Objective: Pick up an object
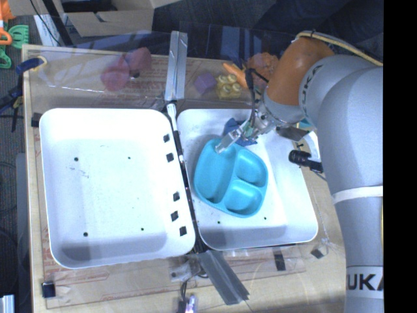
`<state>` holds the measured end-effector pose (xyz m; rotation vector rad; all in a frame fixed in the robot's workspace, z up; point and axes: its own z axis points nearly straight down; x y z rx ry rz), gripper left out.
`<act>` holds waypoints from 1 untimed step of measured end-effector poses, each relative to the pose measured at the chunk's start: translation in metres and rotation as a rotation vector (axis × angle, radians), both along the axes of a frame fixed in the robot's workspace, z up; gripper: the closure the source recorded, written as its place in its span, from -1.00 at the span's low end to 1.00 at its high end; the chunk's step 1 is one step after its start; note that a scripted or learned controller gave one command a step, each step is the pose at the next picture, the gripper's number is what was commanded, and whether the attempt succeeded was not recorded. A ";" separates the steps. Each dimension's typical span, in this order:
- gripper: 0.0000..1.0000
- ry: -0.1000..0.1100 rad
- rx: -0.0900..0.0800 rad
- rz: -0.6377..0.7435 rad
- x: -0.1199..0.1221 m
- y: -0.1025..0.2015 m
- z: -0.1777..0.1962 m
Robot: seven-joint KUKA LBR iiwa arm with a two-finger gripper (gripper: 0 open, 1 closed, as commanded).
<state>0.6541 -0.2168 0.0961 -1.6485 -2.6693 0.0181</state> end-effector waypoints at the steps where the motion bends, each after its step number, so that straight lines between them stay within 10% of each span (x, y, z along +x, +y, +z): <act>1: -1.00 0.000 0.000 0.000 0.000 0.000 0.000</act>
